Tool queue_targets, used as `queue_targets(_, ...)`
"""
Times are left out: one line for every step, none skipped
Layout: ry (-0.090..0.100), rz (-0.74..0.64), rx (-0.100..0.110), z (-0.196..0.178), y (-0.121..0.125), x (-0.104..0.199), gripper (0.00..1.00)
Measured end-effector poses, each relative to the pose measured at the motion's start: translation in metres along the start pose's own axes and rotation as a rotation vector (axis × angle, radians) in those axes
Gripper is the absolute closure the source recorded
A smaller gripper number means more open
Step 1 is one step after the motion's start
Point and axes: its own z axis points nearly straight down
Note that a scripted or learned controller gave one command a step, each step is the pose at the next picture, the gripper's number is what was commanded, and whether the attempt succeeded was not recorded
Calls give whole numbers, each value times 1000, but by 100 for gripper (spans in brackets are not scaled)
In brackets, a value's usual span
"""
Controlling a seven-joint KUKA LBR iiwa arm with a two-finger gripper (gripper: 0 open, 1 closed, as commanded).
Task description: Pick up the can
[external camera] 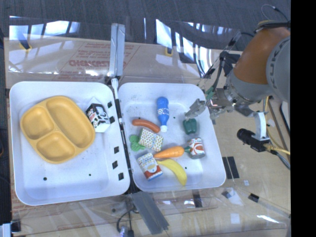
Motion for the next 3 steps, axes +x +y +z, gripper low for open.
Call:
queue_targets(0,18,-2,139,-24,-3,0)
queue_targets(1,-89,-2,139,-61,1,0)
queue_targets(1,-127,-3,139,-82,-2,0)
